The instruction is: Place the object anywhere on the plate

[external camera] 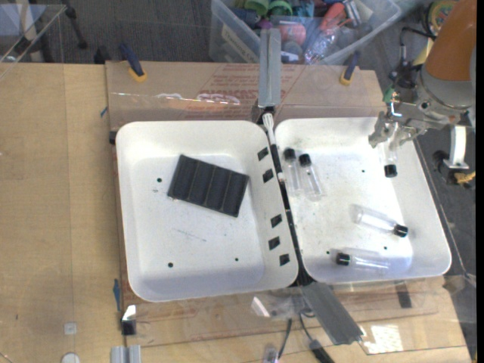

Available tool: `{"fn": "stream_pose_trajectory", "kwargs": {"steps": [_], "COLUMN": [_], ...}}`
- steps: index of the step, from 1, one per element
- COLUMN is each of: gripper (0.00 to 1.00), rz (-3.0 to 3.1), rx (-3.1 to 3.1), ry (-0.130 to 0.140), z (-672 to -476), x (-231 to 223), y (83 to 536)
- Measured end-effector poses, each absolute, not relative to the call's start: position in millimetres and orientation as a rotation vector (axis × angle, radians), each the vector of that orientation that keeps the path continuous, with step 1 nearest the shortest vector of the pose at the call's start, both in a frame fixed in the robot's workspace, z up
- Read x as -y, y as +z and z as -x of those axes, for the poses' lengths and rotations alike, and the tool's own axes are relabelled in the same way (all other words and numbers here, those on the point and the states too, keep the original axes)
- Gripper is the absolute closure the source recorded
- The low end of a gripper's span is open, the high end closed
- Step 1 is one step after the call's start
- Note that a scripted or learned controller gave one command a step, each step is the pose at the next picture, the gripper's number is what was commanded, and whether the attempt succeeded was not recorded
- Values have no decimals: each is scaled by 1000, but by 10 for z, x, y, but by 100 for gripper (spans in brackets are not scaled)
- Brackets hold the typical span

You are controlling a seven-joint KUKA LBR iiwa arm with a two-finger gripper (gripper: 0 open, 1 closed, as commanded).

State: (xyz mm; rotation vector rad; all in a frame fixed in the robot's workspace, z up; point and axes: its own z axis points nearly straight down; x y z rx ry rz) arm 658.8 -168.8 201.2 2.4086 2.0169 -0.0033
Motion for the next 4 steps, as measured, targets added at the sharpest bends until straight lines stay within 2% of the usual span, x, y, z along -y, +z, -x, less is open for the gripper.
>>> {"fn": "stream_pose_trajectory", "kwargs": {"steps": [1,2,3,4], "gripper": [0,0,100,100], "rz": [-2409,-2270,-2268,-2536], "rx": [-2016,-2176,-2176,-1861], "ry": [-3,-2,1,-3], "z": [-6588,-6667,-6676,-5774], "x": [1688,1101,1094,1270], "y": [2015,1623,1726,2244]}}
